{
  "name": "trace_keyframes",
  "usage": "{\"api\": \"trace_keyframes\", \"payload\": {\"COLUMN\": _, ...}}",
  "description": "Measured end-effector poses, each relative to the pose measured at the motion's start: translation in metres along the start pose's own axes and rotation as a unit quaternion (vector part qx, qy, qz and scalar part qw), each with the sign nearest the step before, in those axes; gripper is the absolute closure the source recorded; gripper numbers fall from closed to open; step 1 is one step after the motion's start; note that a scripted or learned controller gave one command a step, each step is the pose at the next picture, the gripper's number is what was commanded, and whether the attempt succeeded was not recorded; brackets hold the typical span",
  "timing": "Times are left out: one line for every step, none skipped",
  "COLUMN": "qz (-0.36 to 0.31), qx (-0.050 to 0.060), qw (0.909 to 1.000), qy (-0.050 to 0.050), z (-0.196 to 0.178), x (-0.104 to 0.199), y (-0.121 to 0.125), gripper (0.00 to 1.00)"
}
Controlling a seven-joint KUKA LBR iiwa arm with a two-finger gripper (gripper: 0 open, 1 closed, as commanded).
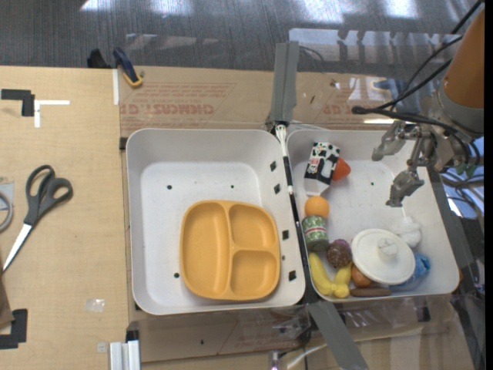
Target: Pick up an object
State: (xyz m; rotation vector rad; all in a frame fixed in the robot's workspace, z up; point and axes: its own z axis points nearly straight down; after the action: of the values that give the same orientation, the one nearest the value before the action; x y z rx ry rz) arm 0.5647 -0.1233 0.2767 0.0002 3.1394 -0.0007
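**Arm poised over the right bin**

Pale wood surface (62, 268) carries scissors (35, 203) at left and two white bins. Left bin (146, 222) holds a yellow divided plate (229, 250). Right bin (370, 187) holds a black-and-white carton (323, 161), an orange ball (316, 206), a banana (322, 274) and a white lid (384, 256), clustered along its near and left sides. Reaching in from the right, the arm hangs its tool (402, 177) above the bin's bare far-right floor, fingers spread apart, grasping nothing.
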Motion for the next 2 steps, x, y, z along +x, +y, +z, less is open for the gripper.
{"api": "trace_keyframes", "payload": {"qz": 0.044, "qx": 0.000, "qw": 0.9990, "qy": 0.000, "z": 0.114, "x": -0.055, "y": 0.014, "gripper": 0.00}}
{"api": "trace_keyframes", "payload": {"qz": 0.113, "qx": 0.000, "qw": 0.9936, "qy": -0.001, "z": 0.183, "x": -0.069, "y": 0.019, "gripper": 0.00}}
